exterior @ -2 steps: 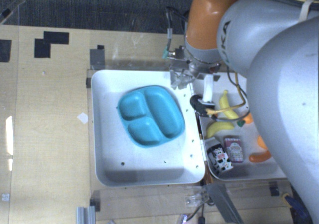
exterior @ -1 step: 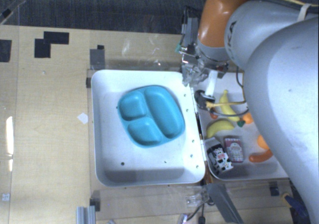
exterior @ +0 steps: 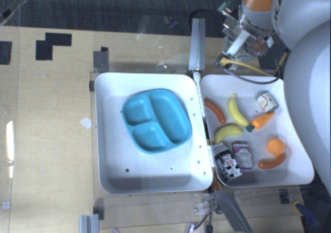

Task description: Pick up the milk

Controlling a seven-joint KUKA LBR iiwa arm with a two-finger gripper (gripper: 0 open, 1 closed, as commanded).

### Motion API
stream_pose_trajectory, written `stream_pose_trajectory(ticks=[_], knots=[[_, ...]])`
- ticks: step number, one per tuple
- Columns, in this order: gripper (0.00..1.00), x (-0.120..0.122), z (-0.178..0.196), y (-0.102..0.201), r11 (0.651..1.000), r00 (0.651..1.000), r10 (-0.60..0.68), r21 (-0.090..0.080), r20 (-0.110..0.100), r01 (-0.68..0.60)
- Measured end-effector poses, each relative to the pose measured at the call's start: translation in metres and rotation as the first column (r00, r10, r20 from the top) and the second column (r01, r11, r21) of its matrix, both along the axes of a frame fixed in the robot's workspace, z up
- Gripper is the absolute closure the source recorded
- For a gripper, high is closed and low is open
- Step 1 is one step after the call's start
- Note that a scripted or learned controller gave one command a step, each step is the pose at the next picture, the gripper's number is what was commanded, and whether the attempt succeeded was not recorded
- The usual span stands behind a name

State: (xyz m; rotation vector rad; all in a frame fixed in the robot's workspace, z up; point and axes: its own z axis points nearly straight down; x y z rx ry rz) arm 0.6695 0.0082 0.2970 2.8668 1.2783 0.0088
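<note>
1. Two white bins sit side by side; the left bin [exterior: 103, 123] holds a blue divided plate [exterior: 156, 119].
2. The milk carton [exterior: 226, 164], cow-patterned, lies in the right bin [exterior: 300, 172] at its near left corner, just beside a maroon box [exterior: 243, 155].
3. The gripper [exterior: 239, 40] hangs beyond the right bin's far edge, well apart from the milk; whether it is spread or pressed together I cannot tell.

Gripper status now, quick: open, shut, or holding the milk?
Gripper: cannot be told; it sits above the right bin's far edge, away from the milk.
</note>
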Motion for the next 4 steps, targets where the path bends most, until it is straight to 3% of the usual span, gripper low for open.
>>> stream_pose_trajectory(ticks=[1, 2, 3, 4], knots=[[1.0, -0.008, -0.001, 0.068, 0.964, 0.964, -0.265, 0.002, -0.003, 0.265], [1.0, -0.03, 0.023, 0.147, 0.961, 0.961, -0.275, 0.005, -0.002, 0.275], [1.0, -0.031, 0.08, 0.137, 0.934, 0.934, -0.356, 0.005, -0.002, 0.356], [1.0, -0.06, -0.027, 0.182, 0.973, 0.973, 0.229, 0.0, -0.005, -0.229]])
